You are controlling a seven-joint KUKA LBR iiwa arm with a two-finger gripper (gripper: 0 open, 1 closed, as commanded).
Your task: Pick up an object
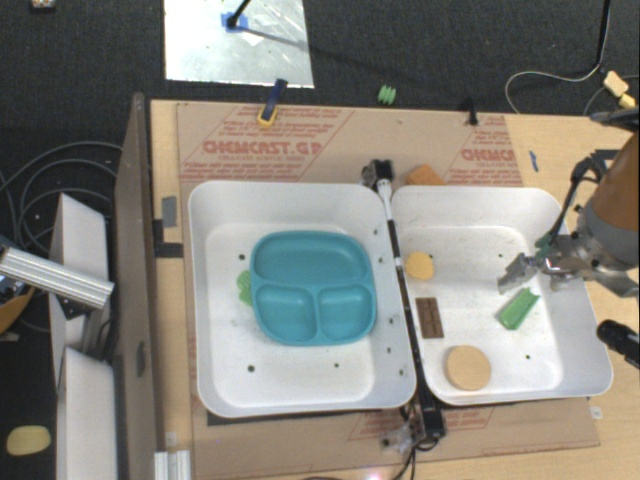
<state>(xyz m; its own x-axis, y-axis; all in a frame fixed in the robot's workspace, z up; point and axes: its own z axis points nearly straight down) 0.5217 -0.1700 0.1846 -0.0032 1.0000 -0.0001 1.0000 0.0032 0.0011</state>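
We see the gripper (527,274) low in the right bin (480,208), just above the green block (517,309) — fingers open, holding nothing.

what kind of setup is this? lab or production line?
Most likely a lab test bench for robot picking, not a line. Two white bins sit taped-together on a cardboard sheet, loose cables trail on the carpet, and the items are toy-like props: a teal divided plate and a green block.
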